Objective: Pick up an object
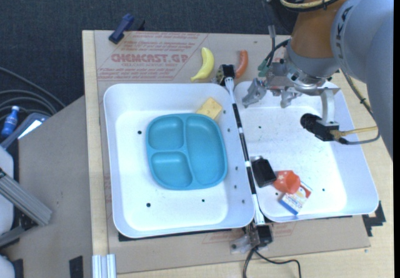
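Observation:
My gripper hangs over the far left part of the right bin, close to the divider between the bins. Its grey fingers stand apart, open, and I see only white bin floor between them. Near the front of the right bin lie a black object, a red-orange object and a small flat packet with blue and orange print. These three sit well in front of the gripper and apart from it.
The left bin holds a blue divided plate and a yellow block at its far edge. Behind the bins, on the board, lie a banana, an orange item and a blue object. A black cable fitting hangs beside the arm.

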Tool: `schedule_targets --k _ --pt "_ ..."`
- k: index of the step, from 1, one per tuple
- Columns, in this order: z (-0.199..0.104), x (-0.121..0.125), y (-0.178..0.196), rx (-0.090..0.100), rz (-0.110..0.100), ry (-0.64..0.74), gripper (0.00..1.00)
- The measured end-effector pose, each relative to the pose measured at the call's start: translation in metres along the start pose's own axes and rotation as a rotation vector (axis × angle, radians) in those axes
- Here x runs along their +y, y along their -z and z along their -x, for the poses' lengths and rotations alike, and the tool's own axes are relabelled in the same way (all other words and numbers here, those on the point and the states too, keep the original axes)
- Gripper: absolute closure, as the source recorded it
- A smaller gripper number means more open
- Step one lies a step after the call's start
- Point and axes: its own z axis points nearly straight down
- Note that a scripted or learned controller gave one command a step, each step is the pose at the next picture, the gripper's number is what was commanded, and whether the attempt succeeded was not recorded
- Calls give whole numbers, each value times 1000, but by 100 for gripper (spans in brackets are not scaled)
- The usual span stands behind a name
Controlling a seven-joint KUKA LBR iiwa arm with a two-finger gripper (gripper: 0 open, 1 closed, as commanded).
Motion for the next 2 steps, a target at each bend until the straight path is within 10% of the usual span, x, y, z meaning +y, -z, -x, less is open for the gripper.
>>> schedule_targets --k 1,2 --pt "57 36 -101 -1 -1 -2 0" --pt "54 7 -100 0 -4 -2 0"
